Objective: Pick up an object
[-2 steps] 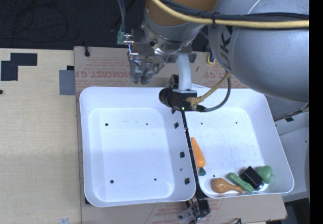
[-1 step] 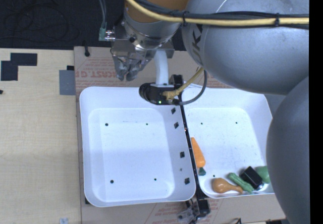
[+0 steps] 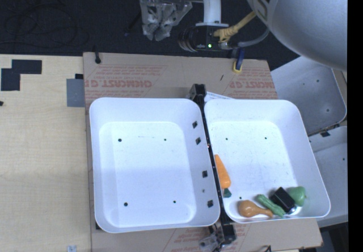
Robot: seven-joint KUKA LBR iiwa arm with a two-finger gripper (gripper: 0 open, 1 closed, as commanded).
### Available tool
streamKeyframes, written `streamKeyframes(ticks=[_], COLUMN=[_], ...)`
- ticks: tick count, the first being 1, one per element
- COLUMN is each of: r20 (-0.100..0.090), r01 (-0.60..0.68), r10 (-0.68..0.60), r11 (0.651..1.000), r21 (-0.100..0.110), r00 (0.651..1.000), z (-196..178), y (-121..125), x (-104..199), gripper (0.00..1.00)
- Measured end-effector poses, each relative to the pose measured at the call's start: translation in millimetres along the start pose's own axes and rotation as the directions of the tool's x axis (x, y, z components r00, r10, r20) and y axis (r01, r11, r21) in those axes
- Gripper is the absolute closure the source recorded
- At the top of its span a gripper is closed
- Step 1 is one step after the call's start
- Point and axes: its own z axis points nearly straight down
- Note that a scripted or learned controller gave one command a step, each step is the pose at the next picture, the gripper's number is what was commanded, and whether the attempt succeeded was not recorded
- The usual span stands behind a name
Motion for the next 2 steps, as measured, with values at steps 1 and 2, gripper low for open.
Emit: streamKeyframes(ticks=[1,2], r20=[0.010,0.008], r01=[-0.009,-0.002], r10=[0.008,0.002], r11=[1.000,1.000], r21=[0.025,0.026], r00=[1.000,1.000], z=[106,195], y=[30,25], x=[-31,-1], gripper=[1.00,1.00])
